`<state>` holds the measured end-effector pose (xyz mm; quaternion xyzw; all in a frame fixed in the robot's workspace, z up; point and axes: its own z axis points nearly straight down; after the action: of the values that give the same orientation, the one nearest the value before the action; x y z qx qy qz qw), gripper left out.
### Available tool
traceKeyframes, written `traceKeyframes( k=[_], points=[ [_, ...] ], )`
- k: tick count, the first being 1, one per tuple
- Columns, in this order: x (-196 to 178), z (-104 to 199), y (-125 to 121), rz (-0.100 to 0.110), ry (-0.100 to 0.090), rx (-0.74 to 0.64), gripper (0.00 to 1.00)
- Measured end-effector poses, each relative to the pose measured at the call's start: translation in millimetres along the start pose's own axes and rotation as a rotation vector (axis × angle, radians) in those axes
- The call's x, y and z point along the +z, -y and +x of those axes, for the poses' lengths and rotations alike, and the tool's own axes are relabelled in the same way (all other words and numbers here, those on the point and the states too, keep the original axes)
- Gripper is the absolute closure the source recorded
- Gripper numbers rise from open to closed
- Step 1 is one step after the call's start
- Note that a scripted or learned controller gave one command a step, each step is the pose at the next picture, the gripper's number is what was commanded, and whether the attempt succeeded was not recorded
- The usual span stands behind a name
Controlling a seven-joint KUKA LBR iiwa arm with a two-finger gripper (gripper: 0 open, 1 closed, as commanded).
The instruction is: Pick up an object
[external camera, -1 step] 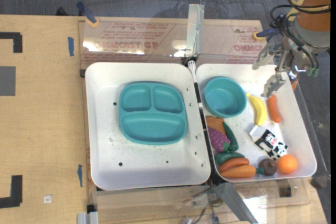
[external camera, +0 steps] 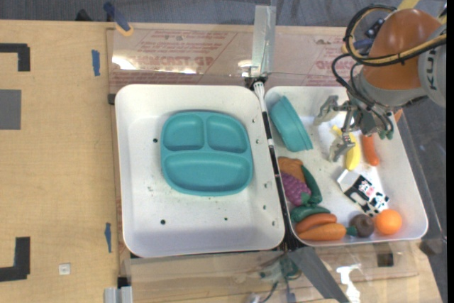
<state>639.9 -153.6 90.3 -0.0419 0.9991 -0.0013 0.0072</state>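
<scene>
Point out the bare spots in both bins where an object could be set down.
Left bin: a bare white floor rings the teal divided plate, widest below it toward the near rim. Right bin: crowded; the clearest patch lies between the teal bowl, the gripper and the purple grapes. The near edge is packed with carrots and an orange.

The arm [external camera: 397, 53] has a rounded orange band above a grey wrist section. Dark cables loop around its upper side. Below sits a grey metal gripper [external camera: 347, 131] with thin, angular linkages and pale finger ends.
</scene>
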Motion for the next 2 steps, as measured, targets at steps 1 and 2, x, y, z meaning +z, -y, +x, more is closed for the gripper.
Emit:
traceKeyframes(
  k=[1, 2],
  points=[
    [1, 75, 19, 0.000, -0.006, -0.003, 0.00],
    [-14, 69, 18, 0.003, 0.009, -0.007, 1.00]
  ],
)
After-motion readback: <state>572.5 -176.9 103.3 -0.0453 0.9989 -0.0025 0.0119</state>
